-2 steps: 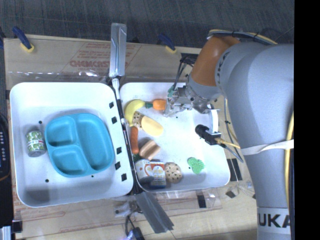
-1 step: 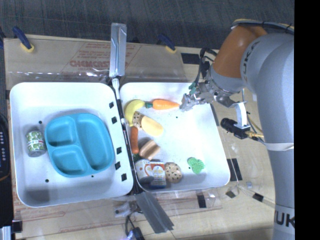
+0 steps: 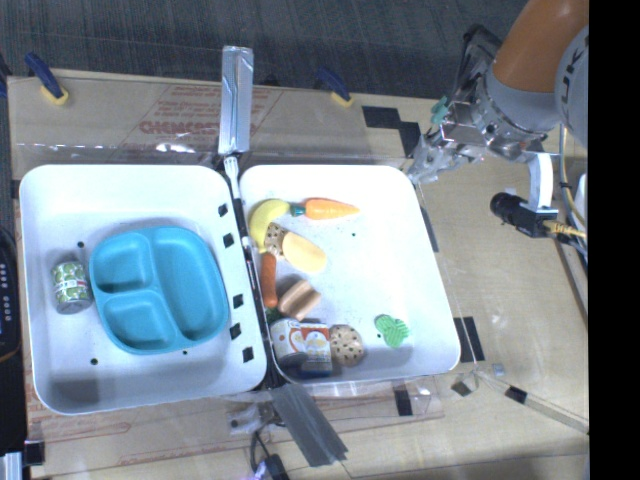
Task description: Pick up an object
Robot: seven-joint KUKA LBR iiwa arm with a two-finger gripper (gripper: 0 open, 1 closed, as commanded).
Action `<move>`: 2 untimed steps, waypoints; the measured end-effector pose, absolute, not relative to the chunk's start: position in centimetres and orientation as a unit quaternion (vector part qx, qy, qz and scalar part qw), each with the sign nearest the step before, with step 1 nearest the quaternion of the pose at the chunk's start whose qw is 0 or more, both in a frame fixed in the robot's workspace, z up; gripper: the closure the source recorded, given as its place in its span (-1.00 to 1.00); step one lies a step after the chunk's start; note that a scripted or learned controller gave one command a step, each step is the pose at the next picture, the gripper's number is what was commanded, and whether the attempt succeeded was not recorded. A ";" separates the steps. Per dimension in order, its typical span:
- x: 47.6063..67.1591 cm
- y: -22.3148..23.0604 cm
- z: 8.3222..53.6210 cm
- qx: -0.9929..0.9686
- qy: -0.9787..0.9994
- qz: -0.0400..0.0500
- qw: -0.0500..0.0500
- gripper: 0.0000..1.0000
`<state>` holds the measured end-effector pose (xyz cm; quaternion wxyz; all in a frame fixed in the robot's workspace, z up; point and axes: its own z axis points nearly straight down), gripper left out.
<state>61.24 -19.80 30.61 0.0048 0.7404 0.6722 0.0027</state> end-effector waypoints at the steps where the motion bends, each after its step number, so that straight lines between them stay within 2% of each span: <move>1: 63.2 -20.0 20.1 0.664 0.747 -0.002 -0.004 1.00; 2: 63.3 -20.1 20.4 0.664 0.747 -0.001 -0.001 -1.00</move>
